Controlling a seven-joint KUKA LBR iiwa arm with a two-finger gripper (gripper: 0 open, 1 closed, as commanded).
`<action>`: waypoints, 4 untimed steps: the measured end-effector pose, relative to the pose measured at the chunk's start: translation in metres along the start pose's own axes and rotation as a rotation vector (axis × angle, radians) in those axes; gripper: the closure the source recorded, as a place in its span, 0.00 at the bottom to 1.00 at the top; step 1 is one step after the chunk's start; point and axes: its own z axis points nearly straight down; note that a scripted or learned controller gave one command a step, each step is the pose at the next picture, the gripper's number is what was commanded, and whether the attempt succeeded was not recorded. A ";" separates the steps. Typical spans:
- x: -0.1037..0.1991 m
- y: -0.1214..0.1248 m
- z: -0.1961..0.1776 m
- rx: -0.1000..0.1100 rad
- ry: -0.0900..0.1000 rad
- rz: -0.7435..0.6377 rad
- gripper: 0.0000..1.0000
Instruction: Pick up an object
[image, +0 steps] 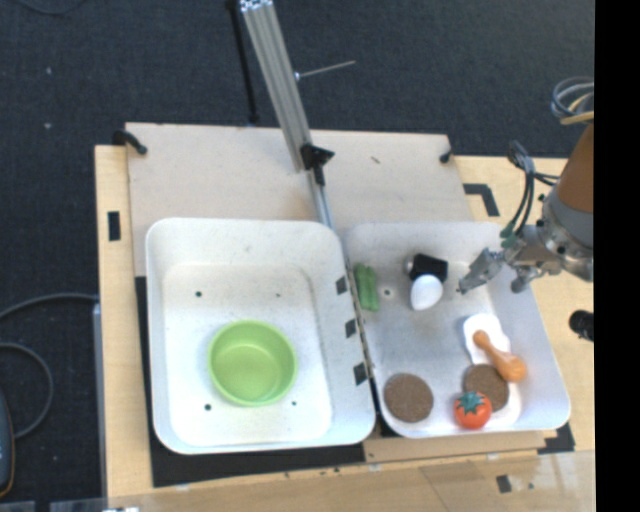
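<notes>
The pale wooden bench (115, 300) carries two shallow white plastic bins side by side. The left bin (170, 260) is the roomier one: only a lime-green round plastic bowl (252, 362) sits in its near half, well clear of all four walls. The right bin (395, 245) is more crowded, though its middle floor lies bare between the objects along the far side and those along the near rim.

The grey arm with an orange band (575, 190) reaches in over that bin's far right edge. Its two-finger gripper (500, 270) hangs with fingers spread apart and nothing between them, just right of a black-and-white rounded object (427, 280).

A flat green oblong piece (366, 287) lies against the left wall. Near the right wall a white piece (478, 328) touches an orange carrot-shaped toy (500, 356). Along the near rim sit a brown round disc (408, 397), a second brown disc (486, 381) and a small red tomato toy with a green top (472, 410), close together.
</notes>
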 end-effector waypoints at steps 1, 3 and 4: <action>-0.003 -0.006 0.062 0.001 0.000 0.000 0.00; -0.011 -0.004 0.104 -0.010 -0.001 0.006 1.00; -0.018 -0.011 0.051 -0.011 -0.002 0.002 1.00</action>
